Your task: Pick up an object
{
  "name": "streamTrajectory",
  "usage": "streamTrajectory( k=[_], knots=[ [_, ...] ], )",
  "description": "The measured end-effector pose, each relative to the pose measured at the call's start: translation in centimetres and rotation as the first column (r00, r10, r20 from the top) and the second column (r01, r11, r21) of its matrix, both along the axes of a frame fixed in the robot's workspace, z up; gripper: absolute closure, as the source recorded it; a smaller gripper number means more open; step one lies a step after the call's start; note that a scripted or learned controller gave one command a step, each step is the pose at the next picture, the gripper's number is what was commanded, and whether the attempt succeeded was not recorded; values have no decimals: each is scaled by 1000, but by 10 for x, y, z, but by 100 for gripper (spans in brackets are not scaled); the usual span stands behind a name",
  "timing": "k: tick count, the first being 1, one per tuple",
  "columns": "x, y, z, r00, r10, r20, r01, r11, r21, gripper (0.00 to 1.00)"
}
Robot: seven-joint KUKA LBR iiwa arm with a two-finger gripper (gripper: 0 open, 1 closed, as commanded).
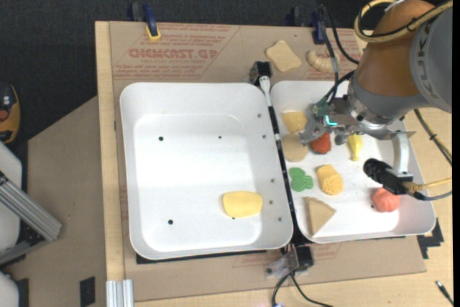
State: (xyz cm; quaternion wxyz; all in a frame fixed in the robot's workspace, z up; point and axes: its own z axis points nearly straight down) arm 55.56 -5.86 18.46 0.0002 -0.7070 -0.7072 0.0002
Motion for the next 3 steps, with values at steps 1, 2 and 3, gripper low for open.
streamTrajectory(
  k=[1, 2, 3],
  knots=[
    [-32, -41, -57, 1000, -5, -8, 5, 1000, 1, 0],
    [-81, -101, -103, 1000, -8, -7, 8, 1000, 1, 0],
    [22, -162, -100, 1000, 3, -1, -3, 1000, 11, 0]
  ],
)
